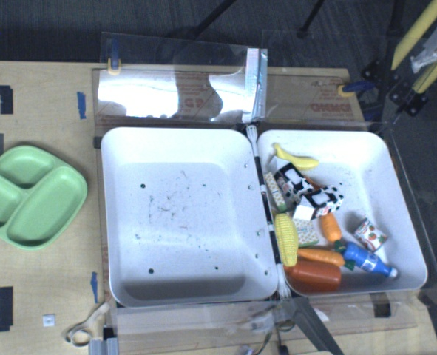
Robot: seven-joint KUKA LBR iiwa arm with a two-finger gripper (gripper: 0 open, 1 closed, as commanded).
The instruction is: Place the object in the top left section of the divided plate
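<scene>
Tool's state beyond telling; green divided plate (32, 196) on the bench (41, 95), beside the left bin (114, 198).

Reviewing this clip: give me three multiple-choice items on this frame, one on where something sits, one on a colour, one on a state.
1. Where is the divided plate?
A. in the left bin
B. on the bench left of both bins
C. in the right bin

2. What colour is the bottle in the right bin?
A. blue
B. green
C. pink

3. How do the plate's sections stand?
A. all bare
B. one holds a banana
C. one holds corn

Key: 1 B, the plate rests on the wooden bench beside the left bin. 2 A, its body is blue. 3 A, the banana and corn lie in the right bin.
</scene>
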